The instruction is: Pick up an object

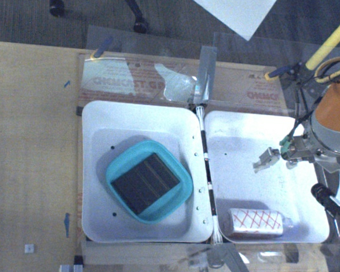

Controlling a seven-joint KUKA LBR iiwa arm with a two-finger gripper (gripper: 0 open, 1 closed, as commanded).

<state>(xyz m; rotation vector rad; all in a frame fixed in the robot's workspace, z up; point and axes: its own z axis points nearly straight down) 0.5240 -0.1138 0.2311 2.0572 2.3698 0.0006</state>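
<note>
A teal square dish [149, 180] with a dark ridged inside lies tilted in the left bin [101, 127]. A white packet with a red criss-cross pattern [256, 220] lies along the front edge of the right bin [240, 131]. My gripper [266, 159] hangs over the middle right of the right bin, reaching in from the right below the orange band [336, 106]. It is well apart from the packet, which lies in front of it. Nothing shows between the grey fingertips.
A metal divider [206, 158] runs between the two bins. Cables and a yellow rod [333, 36] cluster at the back right near the arm. Brown cardboard [139, 81] lies behind the bins, and wooden benchtop [29, 152] spreads to the left.
</note>
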